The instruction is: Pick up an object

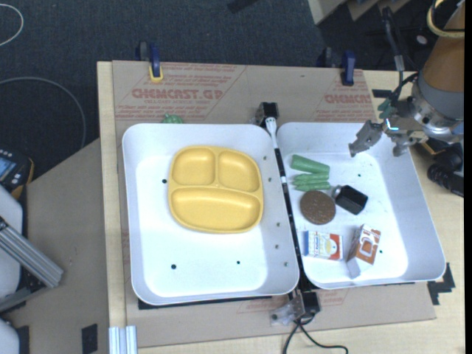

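Pincer [377, 140] hung over right bin's far corner; prongs seen spread, nothing pinched.

Pickable items lie in right bin [413, 198]: green pods [310, 173], brown disc [318, 206], black block [351, 198], two small cartons [346, 245]; items packed close, so a neighbour may get nudged or a grasp missed; yellow tray [216, 189] in left bin; counter is cardboard-topped, dark carpet beyond.

end effector [382, 140] open, above right bin [413, 220] | yellow plate [216, 189] in left bin [147, 220]
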Controlling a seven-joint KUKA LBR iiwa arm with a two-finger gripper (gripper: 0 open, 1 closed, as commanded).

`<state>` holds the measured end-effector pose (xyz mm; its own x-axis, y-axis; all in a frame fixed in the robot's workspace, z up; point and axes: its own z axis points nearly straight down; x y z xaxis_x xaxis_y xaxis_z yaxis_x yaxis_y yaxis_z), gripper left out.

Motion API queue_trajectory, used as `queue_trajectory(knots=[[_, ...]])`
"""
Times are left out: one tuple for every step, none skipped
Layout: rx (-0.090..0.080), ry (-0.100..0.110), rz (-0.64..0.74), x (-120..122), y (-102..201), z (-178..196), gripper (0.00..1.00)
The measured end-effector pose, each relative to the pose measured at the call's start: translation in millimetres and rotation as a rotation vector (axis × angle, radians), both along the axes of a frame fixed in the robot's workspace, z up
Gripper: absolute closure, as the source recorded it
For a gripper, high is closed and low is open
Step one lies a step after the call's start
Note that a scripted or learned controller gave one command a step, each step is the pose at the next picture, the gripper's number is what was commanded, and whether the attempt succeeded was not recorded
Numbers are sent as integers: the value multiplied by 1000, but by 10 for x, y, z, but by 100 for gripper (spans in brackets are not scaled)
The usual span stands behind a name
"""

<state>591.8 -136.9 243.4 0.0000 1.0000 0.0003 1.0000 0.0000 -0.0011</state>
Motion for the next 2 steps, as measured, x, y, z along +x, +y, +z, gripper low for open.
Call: queue_trajectory(knots=[[4, 11, 1, -426, 442, -1059, 0], [0, -5, 3, -510, 730, -563, 0]])
